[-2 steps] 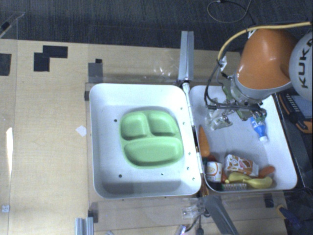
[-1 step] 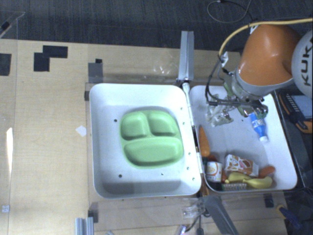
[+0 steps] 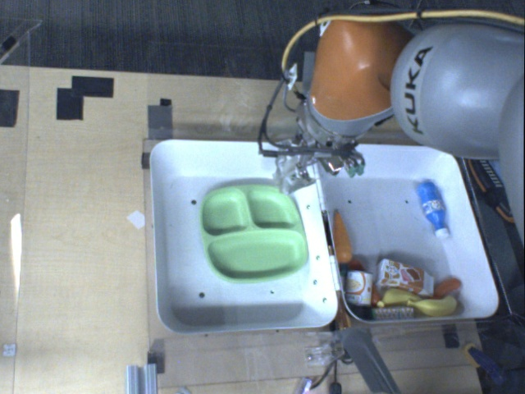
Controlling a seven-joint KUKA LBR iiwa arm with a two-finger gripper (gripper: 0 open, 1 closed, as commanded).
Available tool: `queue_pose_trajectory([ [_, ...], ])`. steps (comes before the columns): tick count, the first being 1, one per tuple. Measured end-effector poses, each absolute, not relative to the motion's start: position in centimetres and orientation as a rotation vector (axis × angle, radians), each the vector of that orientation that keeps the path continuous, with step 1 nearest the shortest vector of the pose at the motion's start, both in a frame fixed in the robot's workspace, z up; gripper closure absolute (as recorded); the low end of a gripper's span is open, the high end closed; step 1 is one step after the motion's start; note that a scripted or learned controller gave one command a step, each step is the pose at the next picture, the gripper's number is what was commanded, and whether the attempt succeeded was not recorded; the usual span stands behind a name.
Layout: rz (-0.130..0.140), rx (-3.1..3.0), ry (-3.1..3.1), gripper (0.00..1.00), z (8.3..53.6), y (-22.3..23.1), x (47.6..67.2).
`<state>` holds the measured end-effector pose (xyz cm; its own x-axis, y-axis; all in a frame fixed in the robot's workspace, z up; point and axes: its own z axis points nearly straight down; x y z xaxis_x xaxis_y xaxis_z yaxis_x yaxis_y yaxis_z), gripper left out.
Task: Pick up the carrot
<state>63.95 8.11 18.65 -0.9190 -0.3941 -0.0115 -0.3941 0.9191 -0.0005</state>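
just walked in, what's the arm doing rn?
The gripper hangs over the divide between the two bins, at the far end. The carrot lies in the right bin against its left wall, nearer the camera than the gripper, untouched. The left bin holds a green tray. Nothing picked up yet.

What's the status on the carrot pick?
Gripper over the bins' shared wall, nothing visibly held. Slim orange carrot against right bin's left wall. Small can touching its near end.
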Motion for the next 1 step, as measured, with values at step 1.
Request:
queue_pose_trajectory([
  [1,0.001,-1.196,2.895,1.00,18.80,10.49,59.22],
])
